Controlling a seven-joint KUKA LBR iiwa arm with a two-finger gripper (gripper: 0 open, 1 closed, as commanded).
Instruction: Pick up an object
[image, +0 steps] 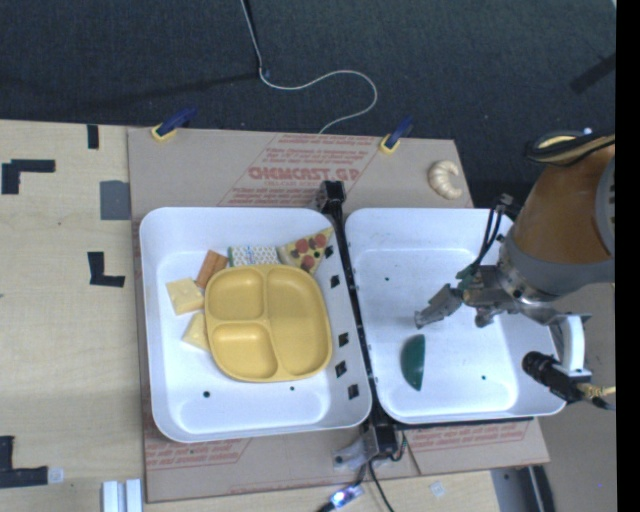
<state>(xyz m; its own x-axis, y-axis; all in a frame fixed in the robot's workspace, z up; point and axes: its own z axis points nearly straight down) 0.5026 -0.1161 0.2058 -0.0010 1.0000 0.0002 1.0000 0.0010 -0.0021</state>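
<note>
You have the bench (60, 300) running across the view, pale wood with black marks, and on it a sheet of brown cardboard (300, 165) held by two clips at its far edge. The cardboard carries both white bins. The left bin (165, 400) is the fuller one: a yellow plate (268, 322) with three compartments sits in its middle, tilted a little, and covers parts of the smaller things behind it. The right bin (500, 395) holds the green object and little else.

The arm (570, 215) comes in from your right, its orange band wide above the grey wrist, and it hangs over the right bin's right side. The gripper (440, 308) points leftward over the bin floor; you can see one grey finger (432, 311) slanting down to the left, but the view is too coarse to tell whether the fingers are spread or together. Nothing shows between them.

The green object (413, 362) lies flat on the floor of the right bin, toward the near left part, just below and left of the gripper and apart from it. It is dark green, smooth, a narrow leaf or pod shape, with its pointed end toward the near rim.

Behind the plate you see a patterned card (250, 255), a pizza-slice toy (310, 246), an orange strip (209, 268) and pale yellow pieces (184, 296). A small beige lump (447, 179) rests on the cardboard beyond the right bin
</note>
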